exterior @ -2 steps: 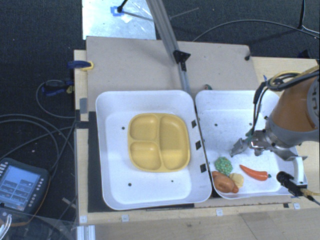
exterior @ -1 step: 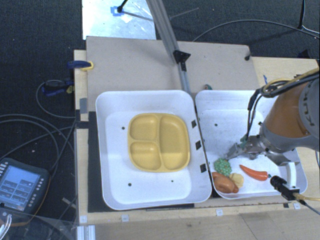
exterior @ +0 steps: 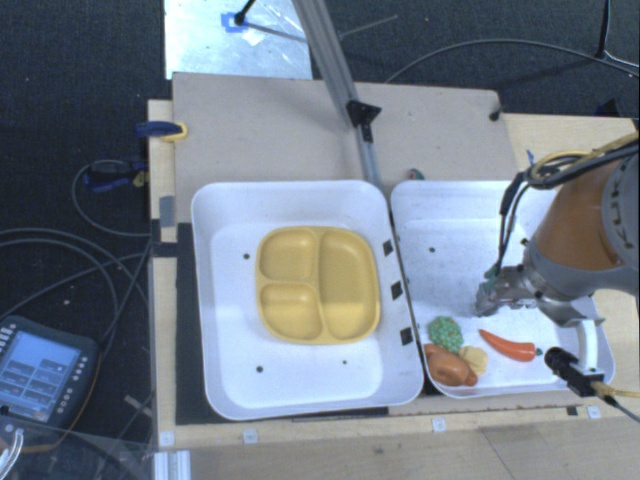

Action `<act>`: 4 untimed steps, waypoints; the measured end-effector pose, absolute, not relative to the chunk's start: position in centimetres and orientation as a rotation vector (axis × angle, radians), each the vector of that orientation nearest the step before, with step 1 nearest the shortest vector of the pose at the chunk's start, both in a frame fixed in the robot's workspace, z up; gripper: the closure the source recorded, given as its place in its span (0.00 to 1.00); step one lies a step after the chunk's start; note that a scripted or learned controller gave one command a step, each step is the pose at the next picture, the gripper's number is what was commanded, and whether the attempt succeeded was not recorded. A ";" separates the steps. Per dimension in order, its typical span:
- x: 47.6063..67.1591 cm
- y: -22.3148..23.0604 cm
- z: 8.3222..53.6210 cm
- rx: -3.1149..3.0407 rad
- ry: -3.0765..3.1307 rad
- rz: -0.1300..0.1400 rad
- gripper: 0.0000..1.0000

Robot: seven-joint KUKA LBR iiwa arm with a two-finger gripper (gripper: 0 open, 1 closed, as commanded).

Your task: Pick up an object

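In the right bin (exterior: 440,218), near its front edge, lie a green broccoli-like piece (exterior: 446,333), a brown-orange piece (exterior: 449,365) with a small pale bit (exterior: 476,359) beside it, and a red-orange chili or carrot shape (exterior: 508,346). My gripper (exterior: 494,297) hangs over the right bin, just above and left of the red piece and right of the green one. Nothing shows between its fingers.
A yellow divided plate (exterior: 318,284) lies in the left bin (exterior: 225,268). A slanted metal pole (exterior: 340,73) crosses the back of the bench. Cables and a handheld pendant (exterior: 40,368) lie on the floor at left.
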State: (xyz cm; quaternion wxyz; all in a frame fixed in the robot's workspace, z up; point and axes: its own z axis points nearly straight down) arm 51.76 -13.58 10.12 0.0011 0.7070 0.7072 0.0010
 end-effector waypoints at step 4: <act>53.5 -7.4 24.5 2.209 2.232 0.005 1.00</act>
